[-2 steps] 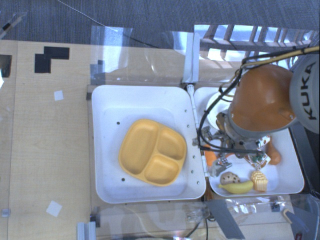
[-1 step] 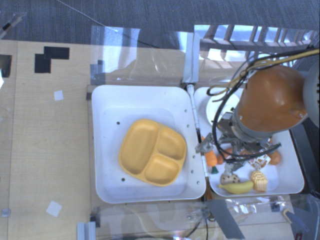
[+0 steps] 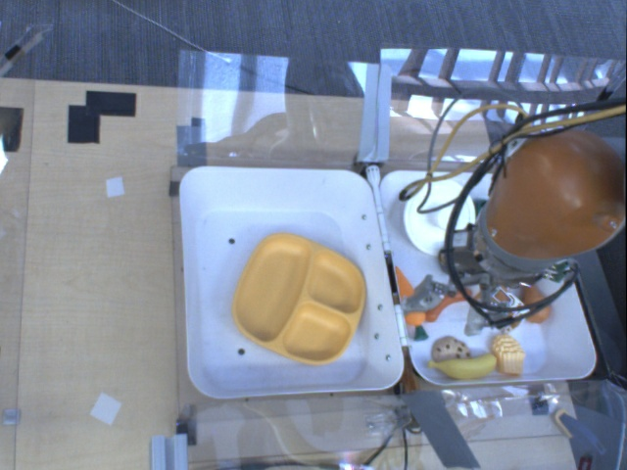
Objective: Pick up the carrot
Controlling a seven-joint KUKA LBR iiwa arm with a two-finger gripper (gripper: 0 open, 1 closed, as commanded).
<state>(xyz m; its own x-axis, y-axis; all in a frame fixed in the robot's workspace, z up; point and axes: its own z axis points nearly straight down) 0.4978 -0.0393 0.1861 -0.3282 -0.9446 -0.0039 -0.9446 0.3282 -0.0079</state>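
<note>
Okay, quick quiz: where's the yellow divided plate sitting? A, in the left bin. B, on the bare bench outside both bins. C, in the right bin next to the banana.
A: the yellow plate lies inside the left bin, while the banana is in the right bin.

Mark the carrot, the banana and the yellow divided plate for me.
carrot [image 3: 438, 306]: camera view, orange body left of the wrist.
banana [image 3: 464, 367]: camera view, middle of the fruit.
yellow divided plate [image 3: 274, 282]: camera view, floor of its large compartment.
</note>
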